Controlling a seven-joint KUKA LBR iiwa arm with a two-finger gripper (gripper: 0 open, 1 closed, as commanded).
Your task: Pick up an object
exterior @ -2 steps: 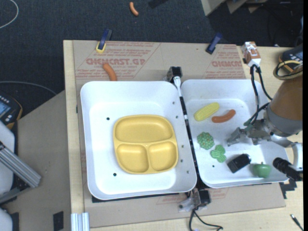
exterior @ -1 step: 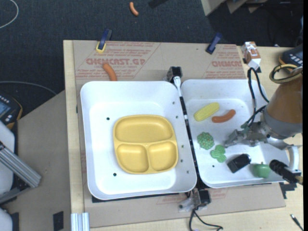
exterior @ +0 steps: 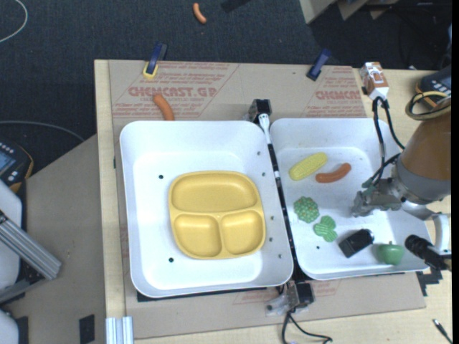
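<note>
The right bin (exterior: 337, 131) holds a yellow corn cob (exterior: 308, 165), an orange-red sausage (exterior: 333, 173), two green broccoli pieces (exterior: 306, 208) (exterior: 325, 228), a black block (exterior: 356, 242) and a green round fruit (exterior: 391, 252). My gripper (exterior: 362, 205) hangs low over the bin's right side, just right of the broccoli, below the sausage and above the black block. Nothing shows between its tips. The arm's orange band (exterior: 430, 149) rises behind it at the right.
The left bin (exterior: 143, 192) carries a yellow divided plate (exterior: 215, 213). An orange sausage (exterior: 164, 106) lies on the cardboard behind the left bin. Clamps (exterior: 153, 61) (exterior: 318, 64) sit at the board's far edge. A cable (exterior: 380, 131) runs down over the right bin's rim.
</note>
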